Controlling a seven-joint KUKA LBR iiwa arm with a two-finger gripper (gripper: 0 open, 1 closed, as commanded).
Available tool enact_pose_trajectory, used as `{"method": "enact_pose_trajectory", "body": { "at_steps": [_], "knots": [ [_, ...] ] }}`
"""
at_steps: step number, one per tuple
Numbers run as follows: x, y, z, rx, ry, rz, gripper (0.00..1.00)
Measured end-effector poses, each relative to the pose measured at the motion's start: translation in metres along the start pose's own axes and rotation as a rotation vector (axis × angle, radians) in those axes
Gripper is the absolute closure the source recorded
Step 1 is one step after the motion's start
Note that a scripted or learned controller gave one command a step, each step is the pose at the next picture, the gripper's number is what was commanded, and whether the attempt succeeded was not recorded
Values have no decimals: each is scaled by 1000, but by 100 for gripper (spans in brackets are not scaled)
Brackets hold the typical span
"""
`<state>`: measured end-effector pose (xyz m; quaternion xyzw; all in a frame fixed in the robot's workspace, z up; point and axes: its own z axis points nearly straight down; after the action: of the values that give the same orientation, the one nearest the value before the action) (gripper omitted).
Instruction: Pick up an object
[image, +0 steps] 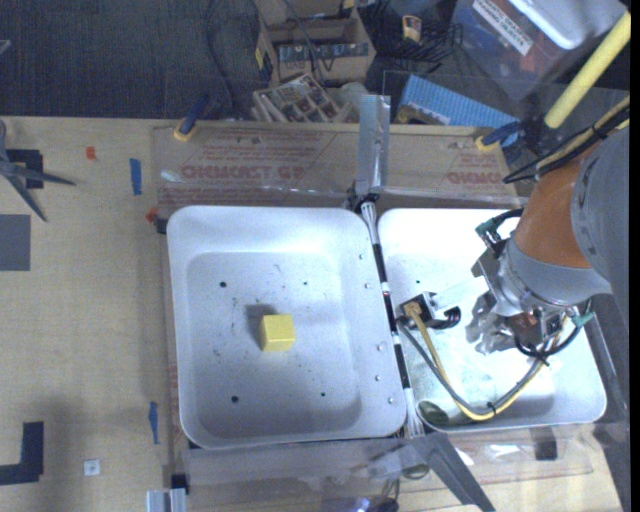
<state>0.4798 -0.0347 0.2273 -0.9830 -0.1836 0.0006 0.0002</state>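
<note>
The yellow block (277, 332) lies alone near the middle of the left bin (200, 240), square-sided and well apart from every wall. The gripper (497, 335) hangs low over the right bin (585, 400), across the divider from the block; whether it is apart or together I cannot tell. To do this well, I judge it should cross the divider, centre above the block, then descend straight

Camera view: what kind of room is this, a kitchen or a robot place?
Most likely a robot lab: a grey arm reaches over two white bins, a yellow block lies in one, and cables clutter the back.
</note>
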Motion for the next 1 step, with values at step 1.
{"method": "enact_pose_trajectory", "body": {
  "at_steps": [1],
  "knots": [
    [1, -8, 42, 4, -4, 2, 100]
  ]
}}
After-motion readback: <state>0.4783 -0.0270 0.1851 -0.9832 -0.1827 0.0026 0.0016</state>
